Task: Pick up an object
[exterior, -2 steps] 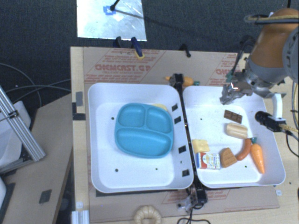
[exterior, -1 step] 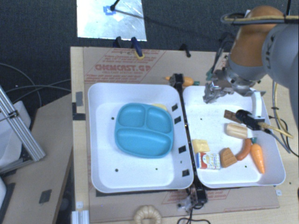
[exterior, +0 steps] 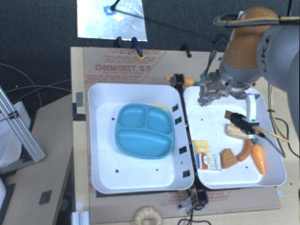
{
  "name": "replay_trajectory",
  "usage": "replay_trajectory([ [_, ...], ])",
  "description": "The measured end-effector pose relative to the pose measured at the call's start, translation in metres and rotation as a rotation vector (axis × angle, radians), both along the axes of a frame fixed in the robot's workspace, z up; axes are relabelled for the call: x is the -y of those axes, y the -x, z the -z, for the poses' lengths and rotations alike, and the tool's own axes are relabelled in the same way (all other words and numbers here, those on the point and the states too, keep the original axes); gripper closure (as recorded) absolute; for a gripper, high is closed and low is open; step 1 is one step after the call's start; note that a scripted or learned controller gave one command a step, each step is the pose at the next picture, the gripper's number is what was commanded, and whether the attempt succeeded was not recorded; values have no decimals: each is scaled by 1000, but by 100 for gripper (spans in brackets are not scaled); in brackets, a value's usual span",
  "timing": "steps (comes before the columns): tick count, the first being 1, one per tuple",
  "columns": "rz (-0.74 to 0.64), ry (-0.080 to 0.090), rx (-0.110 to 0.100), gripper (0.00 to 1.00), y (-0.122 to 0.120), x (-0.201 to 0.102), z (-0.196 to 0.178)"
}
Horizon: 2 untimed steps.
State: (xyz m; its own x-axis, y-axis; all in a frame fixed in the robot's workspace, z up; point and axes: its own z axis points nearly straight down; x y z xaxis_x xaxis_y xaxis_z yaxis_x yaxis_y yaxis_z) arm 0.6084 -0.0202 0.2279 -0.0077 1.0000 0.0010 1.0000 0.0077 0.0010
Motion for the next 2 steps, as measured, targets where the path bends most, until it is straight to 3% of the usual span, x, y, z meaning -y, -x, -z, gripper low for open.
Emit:
replay_trajectory([
  [2,7,1,1,100,0,3,5],
])
